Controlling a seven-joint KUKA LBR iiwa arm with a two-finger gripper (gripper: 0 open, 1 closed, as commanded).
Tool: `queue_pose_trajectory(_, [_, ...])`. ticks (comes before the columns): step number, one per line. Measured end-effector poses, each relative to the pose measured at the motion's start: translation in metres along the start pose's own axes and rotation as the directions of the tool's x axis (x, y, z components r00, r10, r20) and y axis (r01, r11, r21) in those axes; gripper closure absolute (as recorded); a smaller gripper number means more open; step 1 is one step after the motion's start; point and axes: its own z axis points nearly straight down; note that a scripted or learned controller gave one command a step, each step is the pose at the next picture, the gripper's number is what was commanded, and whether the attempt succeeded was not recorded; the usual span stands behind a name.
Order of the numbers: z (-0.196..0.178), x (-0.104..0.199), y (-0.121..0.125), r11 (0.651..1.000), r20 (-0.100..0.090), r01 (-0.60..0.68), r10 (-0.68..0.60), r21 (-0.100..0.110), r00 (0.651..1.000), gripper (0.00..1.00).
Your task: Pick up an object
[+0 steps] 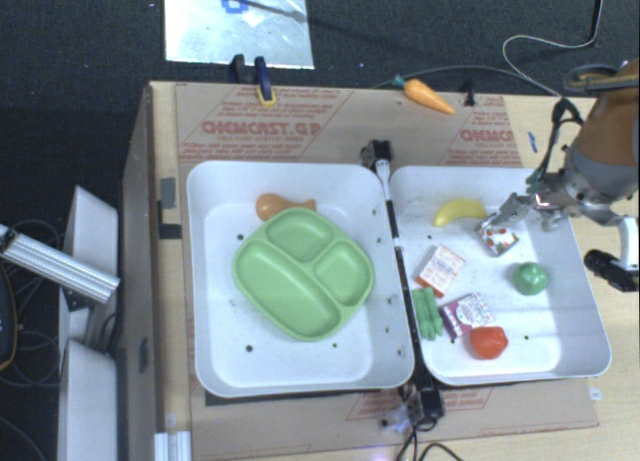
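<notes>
The arm enters from the right edge of the frame, its orange band at the upper right, and the gripper [508,211] sits low over the upper part of the right bin [590,324]. Just below its tip, touching or nearly so, lies a small red-and-white packet [499,239]. Whether the gripper is wide or narrow cannot be told from this angle, and nothing is plainly seen gripped in it.

To the left of the gripper, near it, lies a yellow banana [459,211]. Lower in the same bin are a green round fruit [529,277] at right, a red-and-white carton [440,270] toward the middle, green beans [427,313] by the bin's left wall, a purple-and-white wrapper [466,311] and a red tomato [488,342].

The left bin [225,349] holds a green divided plate [303,271], with an orange piece [272,205] just above it, partly tucked under the plate's rim. A toy carrot [428,96] lies on the bench beyond the bins, at the upper middle of the frame.
</notes>
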Motion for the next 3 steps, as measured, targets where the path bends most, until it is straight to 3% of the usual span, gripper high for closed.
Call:
queue_pose_trajectory(1, [0.052, 0.02, 0.043, 1.0, -0.001, 0.001, -0.001, 0.006, 1.0, 0.0])
queue_pose_trajectory(2, [0.041, 0.02, 0.045, 1.0, 0.003, 0.004, -0.004, -0.001, 1.0, 1.0])
queue_pose_trajectory(3, [0.041, 0.02, 0.045, 1.0, 0.003, 0.006, -0.006, -0.001, 1.0, 0.0])
